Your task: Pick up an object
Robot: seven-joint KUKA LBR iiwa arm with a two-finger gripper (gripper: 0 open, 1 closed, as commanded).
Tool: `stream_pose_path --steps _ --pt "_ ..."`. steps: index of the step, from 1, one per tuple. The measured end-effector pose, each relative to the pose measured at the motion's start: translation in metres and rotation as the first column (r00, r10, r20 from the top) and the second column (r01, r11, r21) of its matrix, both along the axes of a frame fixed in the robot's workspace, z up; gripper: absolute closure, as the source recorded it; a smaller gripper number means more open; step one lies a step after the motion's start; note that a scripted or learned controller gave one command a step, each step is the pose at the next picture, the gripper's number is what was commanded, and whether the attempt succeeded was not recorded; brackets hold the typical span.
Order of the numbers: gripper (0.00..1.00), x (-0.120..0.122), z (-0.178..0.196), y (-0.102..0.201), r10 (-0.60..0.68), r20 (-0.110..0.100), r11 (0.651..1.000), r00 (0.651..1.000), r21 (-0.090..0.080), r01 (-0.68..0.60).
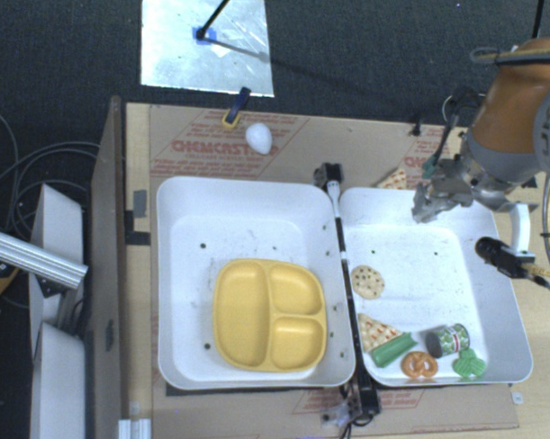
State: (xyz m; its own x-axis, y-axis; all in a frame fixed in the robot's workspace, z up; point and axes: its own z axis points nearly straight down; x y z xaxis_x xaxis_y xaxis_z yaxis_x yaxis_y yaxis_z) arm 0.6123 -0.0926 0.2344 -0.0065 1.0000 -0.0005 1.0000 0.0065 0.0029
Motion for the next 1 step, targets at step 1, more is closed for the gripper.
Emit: stream_pose_path --steps 1 --pt "1.0 0.0065 0.003 0.0319 0.002 0.0 1.0 1.0 0.001 -0.002"
